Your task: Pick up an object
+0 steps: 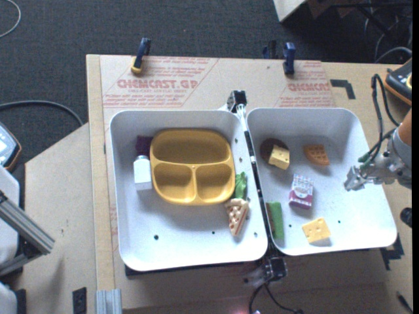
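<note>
While the arm reaches in from the right, its jaws (353,178) hang over the right edge of the right bin (340,120), above bare white floor; how far they are parted I cannot tell, and nothing shows between them. No object is lifted yet. The candidates lie loose in that bin: a cheese wedge (317,231) near the front, a small red-and-white box (301,192) toward the middle, a waffle piece (317,154) and a second cheese block (279,156) on a dark disc further back, and a green stick (275,218) against the dividing wall. The left bin (124,195) holds a yellow divided tray (192,167). Well apart from one another, the right-bin items probably leave room for a clean descent.
</note>
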### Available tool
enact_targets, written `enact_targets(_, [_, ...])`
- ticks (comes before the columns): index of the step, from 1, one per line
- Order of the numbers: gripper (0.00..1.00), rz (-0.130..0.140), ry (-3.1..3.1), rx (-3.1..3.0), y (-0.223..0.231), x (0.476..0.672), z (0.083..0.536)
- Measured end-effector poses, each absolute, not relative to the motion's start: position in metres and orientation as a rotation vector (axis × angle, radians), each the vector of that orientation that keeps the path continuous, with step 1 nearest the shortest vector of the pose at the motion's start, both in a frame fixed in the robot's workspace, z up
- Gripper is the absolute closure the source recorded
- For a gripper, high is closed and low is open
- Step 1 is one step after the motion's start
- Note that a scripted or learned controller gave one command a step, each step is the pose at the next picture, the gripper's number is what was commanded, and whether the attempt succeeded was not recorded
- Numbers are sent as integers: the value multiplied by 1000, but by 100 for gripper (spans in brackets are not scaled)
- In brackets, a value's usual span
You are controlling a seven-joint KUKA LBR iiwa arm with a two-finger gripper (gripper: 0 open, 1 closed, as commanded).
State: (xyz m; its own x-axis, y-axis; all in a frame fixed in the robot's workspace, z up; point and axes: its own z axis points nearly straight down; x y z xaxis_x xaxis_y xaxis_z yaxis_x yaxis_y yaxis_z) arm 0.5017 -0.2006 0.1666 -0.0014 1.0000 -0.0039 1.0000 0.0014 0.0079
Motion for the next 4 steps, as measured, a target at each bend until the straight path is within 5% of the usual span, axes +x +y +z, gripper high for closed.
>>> enact_targets(1, [100, 4, 2218, 2214, -201, 503, 220])
enact_targets(4, [100, 0, 2232, 2217, -54, 520, 220])
